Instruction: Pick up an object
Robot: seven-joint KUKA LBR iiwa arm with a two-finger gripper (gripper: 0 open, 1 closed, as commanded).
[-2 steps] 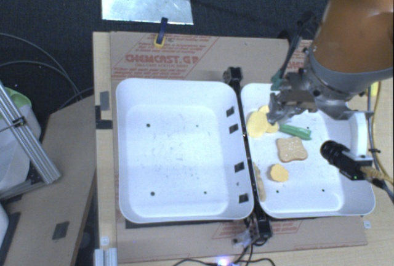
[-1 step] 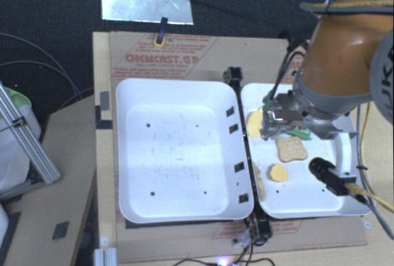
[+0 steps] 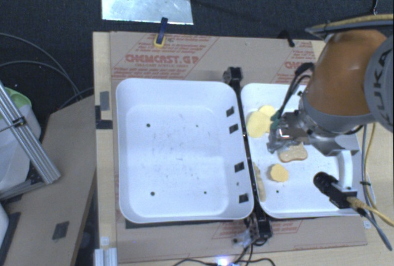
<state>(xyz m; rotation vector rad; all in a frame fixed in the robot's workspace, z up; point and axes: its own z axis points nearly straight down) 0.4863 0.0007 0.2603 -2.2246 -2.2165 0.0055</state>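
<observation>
Two smooth white bins [image 3: 178,89]; pale yellow rounded pieces [image 3: 261,122].

A pale yellow flat piece [image 3: 260,122] lies in the right bin [image 3: 308,206]. A tan piece [image 3: 293,154] and a small yellow one [image 3: 279,173] lie nearby.

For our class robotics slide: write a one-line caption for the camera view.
Robot hand hovers over yellow and tan food pieces in the right bin, beside the left bin.
</observation>
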